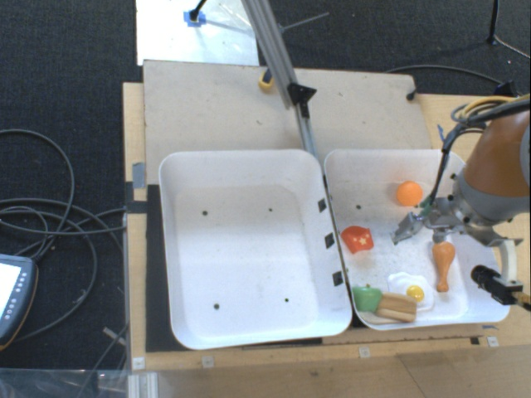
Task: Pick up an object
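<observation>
Camera view: fingers (404, 232) over right bin (375, 166), state unclear, orange ball (408, 193) just beyond, untouched.

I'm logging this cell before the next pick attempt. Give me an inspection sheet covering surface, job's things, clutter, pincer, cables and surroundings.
Surface: wooden bench bearing two shallow white bins, the left bin and the right bin, side by side.
Job's things: all in the right bin: small orange ball, red pepper-like toy, orange drumstick-shaped toy, fried-egg toy, green toy, tan bread-like block.
Clutter: nothing seen.
Pincer: grey pincer low over the right bin between ball and drumstick; nothing visibly held.
Cables: black loops on the floor left of the bench; cables near the arm at upper right.
Surroundings: dark carpet; tablet-like device at left edge.
</observation>
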Available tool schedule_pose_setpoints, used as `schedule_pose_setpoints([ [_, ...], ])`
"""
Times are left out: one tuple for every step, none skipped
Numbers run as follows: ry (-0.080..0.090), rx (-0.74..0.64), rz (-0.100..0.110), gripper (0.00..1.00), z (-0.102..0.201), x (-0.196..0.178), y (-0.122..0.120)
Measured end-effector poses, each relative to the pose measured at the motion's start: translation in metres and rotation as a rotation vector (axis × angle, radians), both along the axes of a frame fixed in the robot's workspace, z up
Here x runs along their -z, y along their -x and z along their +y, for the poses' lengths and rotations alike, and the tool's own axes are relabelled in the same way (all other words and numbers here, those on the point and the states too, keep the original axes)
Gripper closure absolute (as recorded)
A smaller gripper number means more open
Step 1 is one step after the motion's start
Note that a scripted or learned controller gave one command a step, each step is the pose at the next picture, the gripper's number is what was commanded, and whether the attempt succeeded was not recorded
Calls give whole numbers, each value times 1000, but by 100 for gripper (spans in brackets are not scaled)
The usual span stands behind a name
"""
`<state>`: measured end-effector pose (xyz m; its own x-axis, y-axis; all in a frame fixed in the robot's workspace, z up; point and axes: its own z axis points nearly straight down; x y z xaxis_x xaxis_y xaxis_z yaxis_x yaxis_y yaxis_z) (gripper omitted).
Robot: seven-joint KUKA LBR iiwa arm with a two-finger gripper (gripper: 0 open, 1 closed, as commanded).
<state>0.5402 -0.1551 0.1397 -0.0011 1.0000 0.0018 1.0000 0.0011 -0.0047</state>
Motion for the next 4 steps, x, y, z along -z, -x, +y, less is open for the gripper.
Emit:
schedule_pose_setpoints([
  [0,1,-1,0,1,52,1],
  [2,1,-8,100,0,38,-1],
  [3,-5,-12,100,9,-19,-7],
  [4,-5,-14,100,10,-84,-8],
])
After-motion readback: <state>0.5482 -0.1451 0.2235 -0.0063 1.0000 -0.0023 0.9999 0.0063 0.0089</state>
